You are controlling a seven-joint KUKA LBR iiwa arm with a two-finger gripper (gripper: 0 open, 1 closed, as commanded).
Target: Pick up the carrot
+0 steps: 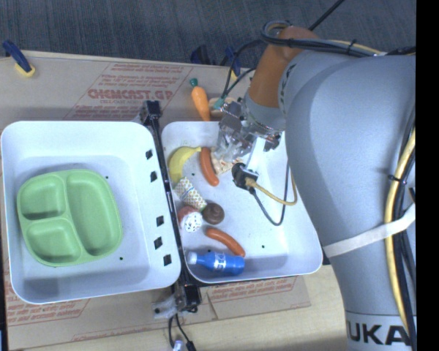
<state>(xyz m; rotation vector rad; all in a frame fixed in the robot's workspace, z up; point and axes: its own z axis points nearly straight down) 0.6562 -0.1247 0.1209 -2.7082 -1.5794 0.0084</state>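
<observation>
The carrot (199, 102), orange with a small green top, lies on the cardboard just beyond the back rim of the right bin (296, 225), outside it. My gripper (227, 152) hangs low over the back part of the right bin, a little to the right of and nearer than the carrot. It is close to an orange-red sausage (208, 167). The wrist and its cables hide the gripper's tip.
The right bin also holds a banana (177, 163), a patterned wrapper (190, 192), a brown ball (214, 213), a white spotted ball (193, 223), a second sausage (224, 241) and a blue bottle (216, 262). A green divided plate (69, 214) sits in the left bin (14, 145).
</observation>
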